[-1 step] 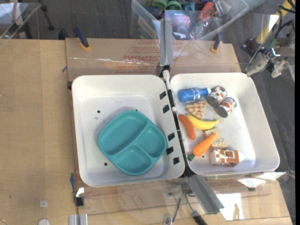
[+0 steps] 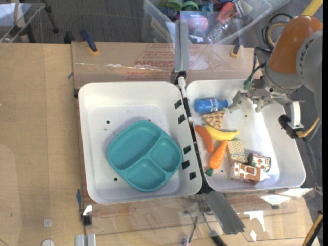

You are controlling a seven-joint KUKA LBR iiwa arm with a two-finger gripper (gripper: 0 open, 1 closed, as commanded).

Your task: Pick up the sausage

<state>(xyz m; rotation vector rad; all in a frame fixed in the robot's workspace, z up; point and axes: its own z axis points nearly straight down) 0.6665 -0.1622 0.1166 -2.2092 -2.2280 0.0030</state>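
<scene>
A pale wooden bench (image 2: 36,137) fills the left and bottom of the frame, with a cardboard sheet (image 2: 128,60) under two white bins. At the top, a clear tub (image 2: 205,9) holds mixed colourful items. The left bin (image 2: 97,101) holds a teal divided plate (image 2: 144,155), sitting at centre.

The right bin (image 2: 282,158) holds toy food in its left half. The sausage (image 2: 205,138) is a reddish-orange piece lying along the bin's left wall, just right of the divider. Its long axis runs on a diagonal, from upper left to lower right. A banana (image 2: 222,134) touches it on the right, a carrot (image 2: 217,156) lies just below, a waffle wedge (image 2: 214,119) just above, and a blue bottle (image 2: 209,105) higher up. A cracker (image 2: 236,149) and a small house-shaped box (image 2: 249,168) sit toward the lower right.

The arm enters at the upper right, its orange band (image 2: 289,45) showing. The gripper (image 2: 246,100) hovers over the upper part of the right bin, beside the bottle's right end. Whether its fingers are spread or pressed together cannot be told. The sausage lies to the lower left of the gripper, apart from it, with the waffle and banana between.
</scene>
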